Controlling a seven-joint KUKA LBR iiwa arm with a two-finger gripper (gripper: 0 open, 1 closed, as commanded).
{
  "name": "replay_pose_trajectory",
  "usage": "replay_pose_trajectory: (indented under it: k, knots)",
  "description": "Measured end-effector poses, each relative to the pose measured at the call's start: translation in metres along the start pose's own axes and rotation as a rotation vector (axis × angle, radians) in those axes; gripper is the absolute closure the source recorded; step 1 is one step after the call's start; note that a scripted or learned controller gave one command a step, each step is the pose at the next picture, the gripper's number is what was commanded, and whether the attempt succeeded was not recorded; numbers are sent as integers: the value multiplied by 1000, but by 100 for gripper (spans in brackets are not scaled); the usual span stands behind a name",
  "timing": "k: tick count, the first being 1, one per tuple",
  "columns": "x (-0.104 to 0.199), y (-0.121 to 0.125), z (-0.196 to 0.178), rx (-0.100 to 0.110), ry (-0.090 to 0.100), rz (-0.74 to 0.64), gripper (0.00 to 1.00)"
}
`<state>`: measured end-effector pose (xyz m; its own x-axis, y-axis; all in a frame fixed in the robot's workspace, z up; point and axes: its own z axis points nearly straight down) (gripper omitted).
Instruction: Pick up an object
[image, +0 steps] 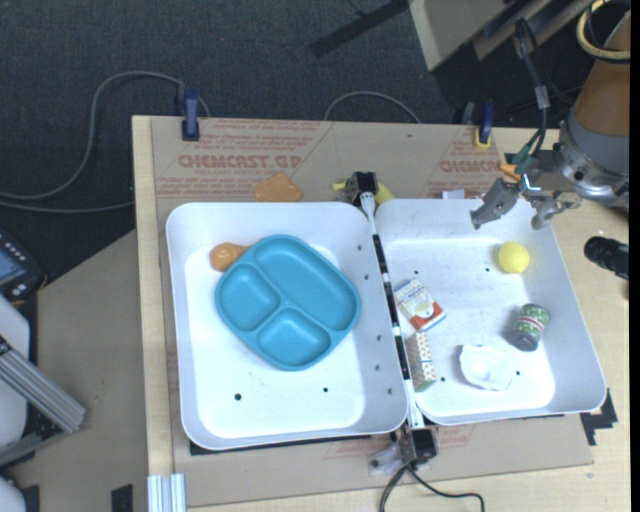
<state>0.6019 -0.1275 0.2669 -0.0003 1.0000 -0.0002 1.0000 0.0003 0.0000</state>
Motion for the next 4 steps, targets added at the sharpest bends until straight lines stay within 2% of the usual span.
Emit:
replay_pose_trajectory:
  k: [1, 2, 3, 4]
  knots:
    - [-66, 57, 181, 10, 0, 3, 0]
    - [-89, 46, 181, -2, 8, -2, 0]
    - [-90, 18, 180, -3, 10, -4, 0]
    - [-93, 18, 170, -5, 2, -4, 100]
